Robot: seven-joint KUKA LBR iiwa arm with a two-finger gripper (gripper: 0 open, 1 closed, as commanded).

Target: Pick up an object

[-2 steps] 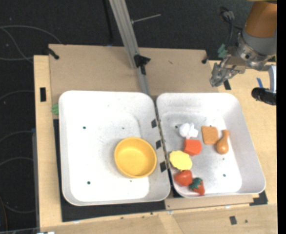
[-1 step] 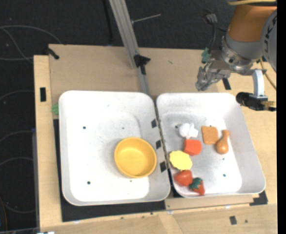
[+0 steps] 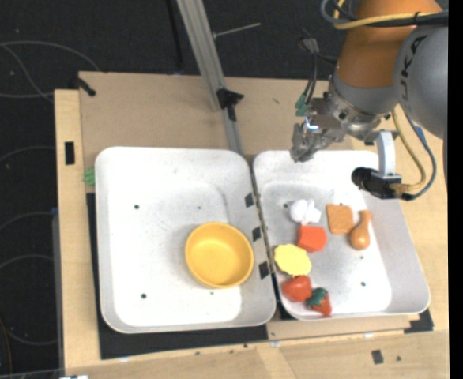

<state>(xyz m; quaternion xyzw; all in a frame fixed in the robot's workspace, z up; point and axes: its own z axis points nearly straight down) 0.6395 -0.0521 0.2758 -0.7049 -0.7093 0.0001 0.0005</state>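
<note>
My gripper (image 3: 302, 150) hangs over the far left corner of the right bin (image 3: 389, 283), above the bin floor and apart from every object. Nothing shows between its fingers. In the right bin lie a small white object (image 3: 302, 210), an orange-red block (image 3: 312, 238), a tan cracker-like piece (image 3: 340, 218), an orange drumstick-shaped piece (image 3: 360, 231), a yellow piece (image 3: 293, 260), a red tomato-like piece (image 3: 297, 288) and a strawberry (image 3: 319, 301). The white object is the nearest one, a little in front of the gripper.
A yellow bowl (image 3: 219, 254) sits in the left bin (image 3: 137, 212), near its right side. A slanted metal post (image 3: 208, 61) rises behind the bins, just left of the gripper. Brown board surrounds both bins.
</note>
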